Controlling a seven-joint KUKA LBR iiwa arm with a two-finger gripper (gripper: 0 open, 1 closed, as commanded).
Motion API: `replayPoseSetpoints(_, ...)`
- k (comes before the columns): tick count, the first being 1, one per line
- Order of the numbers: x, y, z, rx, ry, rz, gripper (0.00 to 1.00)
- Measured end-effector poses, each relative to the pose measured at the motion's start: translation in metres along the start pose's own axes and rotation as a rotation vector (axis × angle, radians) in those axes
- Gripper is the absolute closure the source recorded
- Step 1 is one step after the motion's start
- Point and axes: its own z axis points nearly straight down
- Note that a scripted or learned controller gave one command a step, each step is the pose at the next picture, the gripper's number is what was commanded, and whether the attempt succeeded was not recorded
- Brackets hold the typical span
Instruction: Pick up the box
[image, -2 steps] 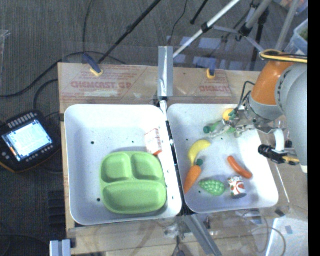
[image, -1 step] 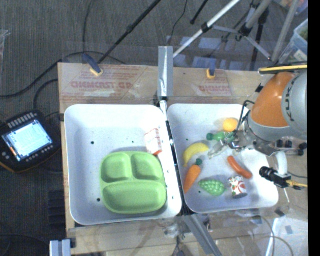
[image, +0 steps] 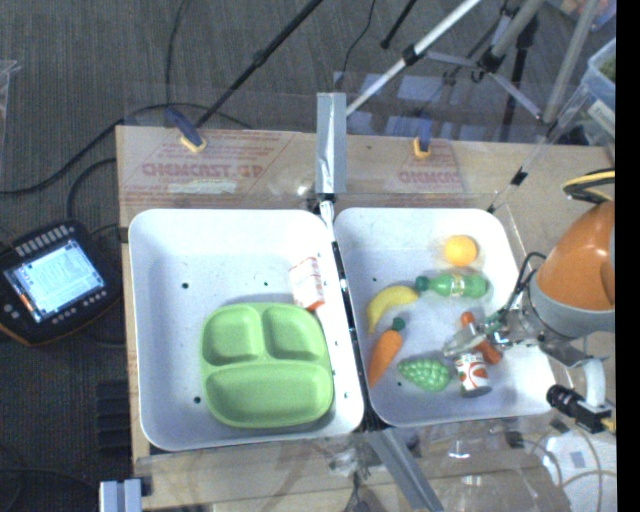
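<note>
The box (image: 307, 283) is small, white and orange-red. It lies in the left bin (image: 170, 250), leaning against that bin's right wall just above the green plate. The gripper (image: 480, 337) hangs low in the right bin (image: 400, 225), on its right side. It sits directly over a small red and white can (image: 473, 374) and next to a bumpy green fruit (image: 425, 375). The gripper is far to the right of the box, with the wall between the bins lying between them. The grey wrist and orange band (image: 585, 270) rise to the right.
A green divided plate (image: 267, 365) fills the lower part of the left bin. The right bin also holds an orange (image: 460, 250), a green bottle (image: 455, 286), a banana (image: 390, 302) and a carrot (image: 384, 356). A handheld screen (image: 55, 280) lies left of the bench.
</note>
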Motion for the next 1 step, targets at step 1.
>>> replayPoseSetpoints(1, 0.0018, 0.0781, 0.0028, 0.004, -0.001, 0.234, 0.0)
